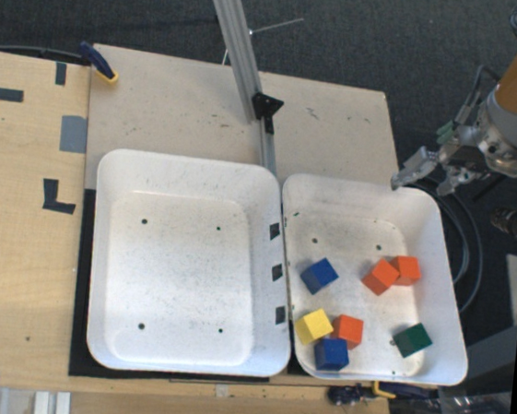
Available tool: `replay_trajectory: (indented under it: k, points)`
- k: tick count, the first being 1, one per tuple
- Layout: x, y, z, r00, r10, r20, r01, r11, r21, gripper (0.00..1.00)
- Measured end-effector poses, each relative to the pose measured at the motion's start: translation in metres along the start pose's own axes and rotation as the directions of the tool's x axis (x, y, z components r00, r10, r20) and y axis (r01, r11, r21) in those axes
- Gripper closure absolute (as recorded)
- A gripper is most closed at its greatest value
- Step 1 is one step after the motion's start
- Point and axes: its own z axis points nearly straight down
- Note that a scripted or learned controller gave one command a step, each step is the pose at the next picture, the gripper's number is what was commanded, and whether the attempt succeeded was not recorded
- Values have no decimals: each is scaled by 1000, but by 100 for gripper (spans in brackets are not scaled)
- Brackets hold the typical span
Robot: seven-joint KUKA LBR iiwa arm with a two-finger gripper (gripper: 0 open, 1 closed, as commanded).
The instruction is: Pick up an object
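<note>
The right bin holds several small blocks: a blue cube, two orange blocks touching each other, a green cube, and a front cluster of a yellow cube, an orange cube and a blue cube. My gripper hangs above the bin's far right corner, well clear of the blocks. Its two fingers stand apart with nothing between them.
The left bin lies beside the right one. A slanted metal bar with a black clamp runs down to the seam between the bins. A blue and yellow clamp sits at the bench's far left.
</note>
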Motion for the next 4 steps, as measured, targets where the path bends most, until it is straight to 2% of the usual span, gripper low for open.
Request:
replay_trajectory:
  k: [1,2,4]
  points:
    - [0,0,0,1000,1,1,-1,1000,1,0]
    - [3,-2,44,1000,1,0,-1,1000,4,0]
    - [-3,9,142,1000,1,0,-1,1000,1,0]
